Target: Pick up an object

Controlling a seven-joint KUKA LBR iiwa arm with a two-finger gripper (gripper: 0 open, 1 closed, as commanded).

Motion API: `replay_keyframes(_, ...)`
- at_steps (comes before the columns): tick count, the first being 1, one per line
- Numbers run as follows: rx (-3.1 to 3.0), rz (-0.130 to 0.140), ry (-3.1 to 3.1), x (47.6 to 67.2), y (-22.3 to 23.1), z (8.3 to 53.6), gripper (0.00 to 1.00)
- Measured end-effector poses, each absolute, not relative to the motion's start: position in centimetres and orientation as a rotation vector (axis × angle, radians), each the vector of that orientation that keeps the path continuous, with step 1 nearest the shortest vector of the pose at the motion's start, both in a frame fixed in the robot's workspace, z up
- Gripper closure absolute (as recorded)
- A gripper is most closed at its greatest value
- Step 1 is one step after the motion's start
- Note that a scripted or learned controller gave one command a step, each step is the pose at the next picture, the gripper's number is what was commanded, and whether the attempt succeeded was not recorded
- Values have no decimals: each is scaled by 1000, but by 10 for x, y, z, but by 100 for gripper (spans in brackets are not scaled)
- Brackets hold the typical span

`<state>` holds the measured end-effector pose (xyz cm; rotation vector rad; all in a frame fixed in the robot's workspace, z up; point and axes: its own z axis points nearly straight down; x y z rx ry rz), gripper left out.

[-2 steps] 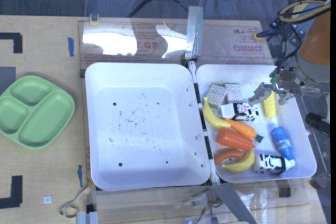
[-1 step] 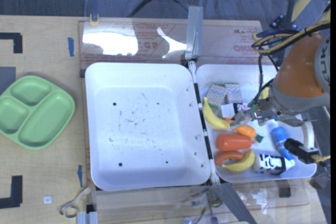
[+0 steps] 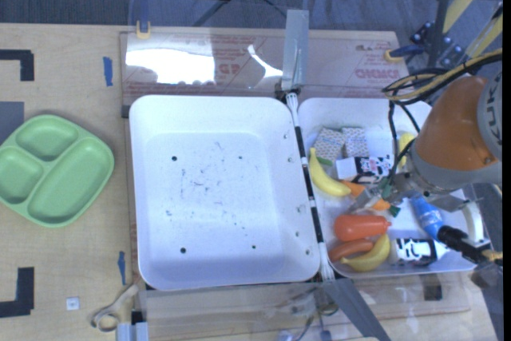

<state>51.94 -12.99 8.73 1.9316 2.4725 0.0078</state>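
In the right bin (image 3: 375, 109), the end effector (image 3: 393, 189) hangs low over the clutter, with the arm's orange band (image 3: 451, 132) above it on the view's right. Just to its left lies a yellow banana (image 3: 326, 176), its long axis running down and rightward from the bin's divider. Below it sits an orange-red pepper-like piece (image 3: 361, 226), lying roughly crosswise, with a second banana (image 3: 370, 253) under that. The pepper-like piece looks the nearest clear target, a short way down and left. The wrist and cables mask the tips, so I cannot tell whether they stand apart or together, nor whether anything sits between them. The small items beneath are hard to make out.
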Motion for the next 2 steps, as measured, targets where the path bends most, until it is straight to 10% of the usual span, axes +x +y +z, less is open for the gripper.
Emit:
replay_keyframes(1,1932,11,2467,520,-131,98,100)
replay_keyframes(2,1907,2,2494,556,-66,235,100)
